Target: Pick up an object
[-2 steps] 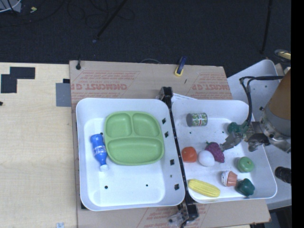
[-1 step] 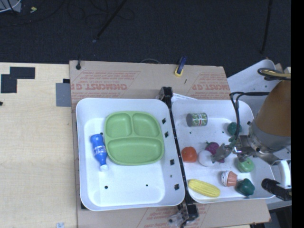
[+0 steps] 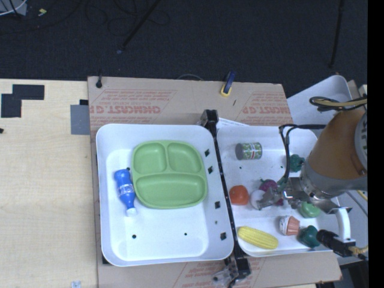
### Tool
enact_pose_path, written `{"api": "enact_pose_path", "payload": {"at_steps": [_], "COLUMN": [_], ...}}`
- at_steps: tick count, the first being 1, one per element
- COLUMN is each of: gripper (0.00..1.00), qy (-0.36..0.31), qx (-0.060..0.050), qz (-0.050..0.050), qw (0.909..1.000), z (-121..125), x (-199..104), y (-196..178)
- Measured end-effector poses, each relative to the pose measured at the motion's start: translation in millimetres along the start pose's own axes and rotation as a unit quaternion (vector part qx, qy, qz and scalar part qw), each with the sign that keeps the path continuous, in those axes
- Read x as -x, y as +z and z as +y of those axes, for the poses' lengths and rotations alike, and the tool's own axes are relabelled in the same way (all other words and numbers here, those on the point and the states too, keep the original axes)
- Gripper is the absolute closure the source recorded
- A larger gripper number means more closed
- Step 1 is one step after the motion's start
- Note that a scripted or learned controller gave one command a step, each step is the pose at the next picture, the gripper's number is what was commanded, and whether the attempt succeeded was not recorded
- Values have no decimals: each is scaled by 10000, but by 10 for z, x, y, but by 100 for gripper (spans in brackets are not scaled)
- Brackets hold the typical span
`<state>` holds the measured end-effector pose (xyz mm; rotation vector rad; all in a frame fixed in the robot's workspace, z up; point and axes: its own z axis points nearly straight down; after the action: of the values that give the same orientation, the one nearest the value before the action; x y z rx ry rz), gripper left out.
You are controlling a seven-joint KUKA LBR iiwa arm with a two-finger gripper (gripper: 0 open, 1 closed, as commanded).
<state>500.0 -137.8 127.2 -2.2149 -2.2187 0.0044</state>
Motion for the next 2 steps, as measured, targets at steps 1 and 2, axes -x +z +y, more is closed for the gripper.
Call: {"api": "enact_pose_path", "payload": {"at_steps": [1,2], "gripper": [0,100], "qy": [2,42], "qx": [8,14], "qz": [-3,-1], "qw": [10000,10000], "z": [0,1], "x": [-21,0], "y": [419,292]}}
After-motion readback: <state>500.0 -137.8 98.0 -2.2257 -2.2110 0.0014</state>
